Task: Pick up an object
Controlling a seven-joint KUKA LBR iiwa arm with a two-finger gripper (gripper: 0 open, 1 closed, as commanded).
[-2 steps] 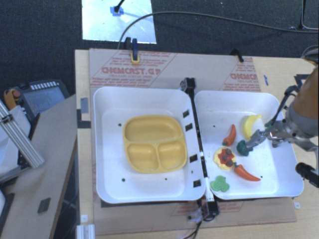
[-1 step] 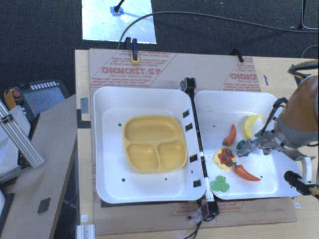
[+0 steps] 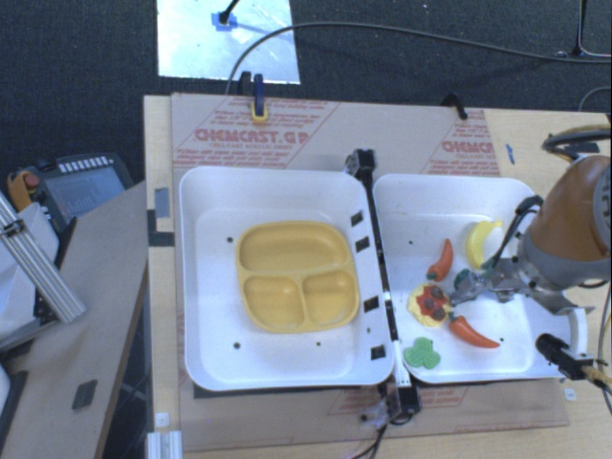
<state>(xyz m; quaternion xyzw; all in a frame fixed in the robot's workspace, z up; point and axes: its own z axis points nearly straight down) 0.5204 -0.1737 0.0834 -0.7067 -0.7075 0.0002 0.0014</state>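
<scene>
The right bin (image 3: 411,199) holds several toy foods. A red chili (image 3: 442,259) lies near its middle, with a yellow piece (image 3: 481,242) just right of it. A round yellow piece with red and dark toppings (image 3: 429,304) sits lower down. An orange-red pepper (image 3: 472,332) lies at the lower right and a green piece (image 3: 422,354) by the front wall. My gripper (image 3: 463,289) reaches in from the right, low over the bin. Its tip is just right of the round topped piece and above the orange-red pepper.
The left bin (image 3: 206,256) holds a yellow divided tray (image 3: 292,275). A black hinged divider (image 3: 375,256) runs between the bins. The arm's orange band (image 3: 574,208) hangs over the right bin's right side. A grey table with a pendant (image 3: 81,194) stands at the left.
</scene>
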